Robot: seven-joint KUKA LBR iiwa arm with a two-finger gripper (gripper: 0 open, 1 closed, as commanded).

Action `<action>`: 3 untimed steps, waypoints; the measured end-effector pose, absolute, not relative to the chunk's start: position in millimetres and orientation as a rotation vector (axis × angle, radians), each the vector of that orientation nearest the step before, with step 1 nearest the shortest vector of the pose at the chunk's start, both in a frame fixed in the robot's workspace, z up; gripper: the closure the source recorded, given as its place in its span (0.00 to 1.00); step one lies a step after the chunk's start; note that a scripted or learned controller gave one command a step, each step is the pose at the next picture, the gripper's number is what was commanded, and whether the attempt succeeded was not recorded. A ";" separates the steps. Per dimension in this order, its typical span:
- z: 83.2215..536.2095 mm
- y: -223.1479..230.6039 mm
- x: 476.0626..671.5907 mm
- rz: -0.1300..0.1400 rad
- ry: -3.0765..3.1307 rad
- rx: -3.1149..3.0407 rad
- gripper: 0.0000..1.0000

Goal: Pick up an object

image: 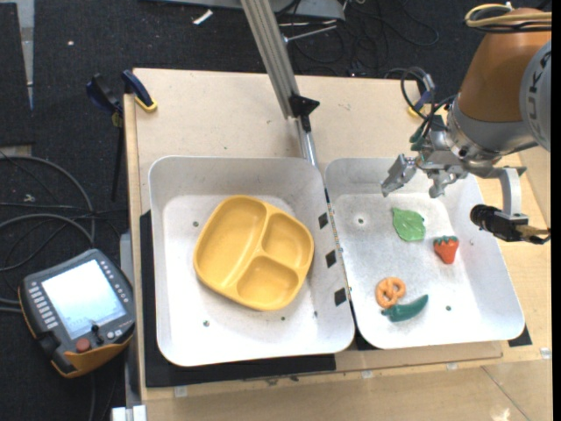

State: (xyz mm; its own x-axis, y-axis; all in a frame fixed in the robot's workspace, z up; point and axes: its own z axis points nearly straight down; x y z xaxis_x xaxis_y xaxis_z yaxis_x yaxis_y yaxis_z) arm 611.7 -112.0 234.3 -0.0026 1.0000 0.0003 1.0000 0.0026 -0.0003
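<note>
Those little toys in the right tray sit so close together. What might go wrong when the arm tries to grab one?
1. The pretzel and the dark green pepper touch, so the pincer may nudge or catch both.
2. The green leaf lies flat; the pincer might slide over it.
3. The strawberry is small and could roll aside when touched.

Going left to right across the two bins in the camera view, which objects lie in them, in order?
Yellow divided plate → orange pretzel → green leaf → red strawberry. The dark green pepper overlaps several of these sideways, so I leave it out.
</note>
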 end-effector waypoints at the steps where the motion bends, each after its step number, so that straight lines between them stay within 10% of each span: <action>1: 234.4 -112.0 611.7 0.000 -2.224 -2.219 0.00; 3: 131.8 -96.3 617.6 0.005 -2.223 -2.215 0.00</action>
State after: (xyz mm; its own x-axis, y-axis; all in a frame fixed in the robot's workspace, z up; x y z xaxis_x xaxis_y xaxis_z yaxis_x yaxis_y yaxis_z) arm 617.6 -96.3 131.8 -0.0034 1.0000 0.0001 1.0000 0.0034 -0.0050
